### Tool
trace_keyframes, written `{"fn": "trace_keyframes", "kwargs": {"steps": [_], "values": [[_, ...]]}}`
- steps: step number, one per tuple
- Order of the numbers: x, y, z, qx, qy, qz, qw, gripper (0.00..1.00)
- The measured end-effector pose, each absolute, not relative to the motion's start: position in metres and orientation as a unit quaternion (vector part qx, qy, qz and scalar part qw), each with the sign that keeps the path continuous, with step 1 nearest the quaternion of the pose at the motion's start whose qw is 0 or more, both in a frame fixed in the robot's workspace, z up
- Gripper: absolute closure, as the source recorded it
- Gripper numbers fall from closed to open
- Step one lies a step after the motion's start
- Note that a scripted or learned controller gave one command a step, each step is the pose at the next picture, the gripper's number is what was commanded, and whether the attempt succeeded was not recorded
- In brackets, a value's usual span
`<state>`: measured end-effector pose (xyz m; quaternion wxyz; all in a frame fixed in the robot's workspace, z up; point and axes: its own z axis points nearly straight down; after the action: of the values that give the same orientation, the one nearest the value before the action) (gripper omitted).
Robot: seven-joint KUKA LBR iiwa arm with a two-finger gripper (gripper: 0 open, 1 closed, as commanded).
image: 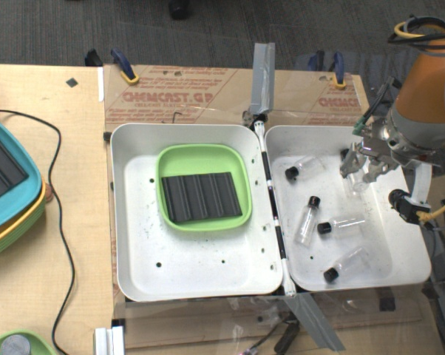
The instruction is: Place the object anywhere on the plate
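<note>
The green square plate lies in the left bin and bears a black ribbed mat. Several clear vials with black caps are scattered in the right bin: one near the back left, one upright-looking in the middle, one lying beside it, and one at the front. My gripper hangs over the back right of that bin, open, with its fingers apart just above another faint clear vial. Nothing sits between the fingers.
A metal divider runs between the two bins. Stacked teal and green dishes and a black cable lie on the wooden bench to the left. Yellow and black cables hang from the arm at the right.
</note>
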<state>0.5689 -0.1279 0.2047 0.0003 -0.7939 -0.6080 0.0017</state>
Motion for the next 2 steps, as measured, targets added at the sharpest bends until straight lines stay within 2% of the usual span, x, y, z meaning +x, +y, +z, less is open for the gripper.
{"fn": "trace_keyframes", "kwargs": {"steps": [1, 2], "values": [[0.569, -0.128, 0.205, -0.794, -0.608, 0.0016, 0.0, 0.0], [0.567, -0.131, 0.22, -0.894, -0.448, 0.002, 0.0, 0.0]]}}
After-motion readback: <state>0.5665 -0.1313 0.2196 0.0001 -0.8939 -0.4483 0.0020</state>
